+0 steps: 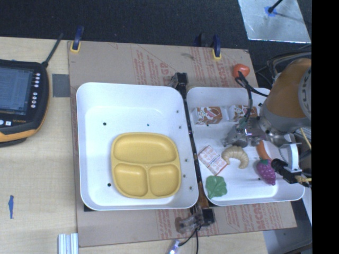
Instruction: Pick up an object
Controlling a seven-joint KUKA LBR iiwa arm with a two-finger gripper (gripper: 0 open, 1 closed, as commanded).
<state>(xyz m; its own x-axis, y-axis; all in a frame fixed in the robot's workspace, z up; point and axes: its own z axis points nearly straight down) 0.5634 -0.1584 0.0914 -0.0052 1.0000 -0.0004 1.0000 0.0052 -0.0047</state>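
While the grey arm with its orange band [288,91] is reaching in from the right, its gripper [241,135] is hanging low over the right white bin [212,95], just above a tan croissant [237,156], though whether its fingers are parted or closed on anything cannot be told. Lying around it in that bin are a small pink-and-white printed packet [212,159], a green leafy piece [215,186], a purple grape bunch [266,172], an orange piece [262,151] and two brown-and-white wrappers [207,114], their lettering too small to read. Sitting in the left white bin [95,110] is a yellow three-compartment tray [145,164], and red printing on the cardboard sheet [137,62] beneath both bins is showing but proving illegible.
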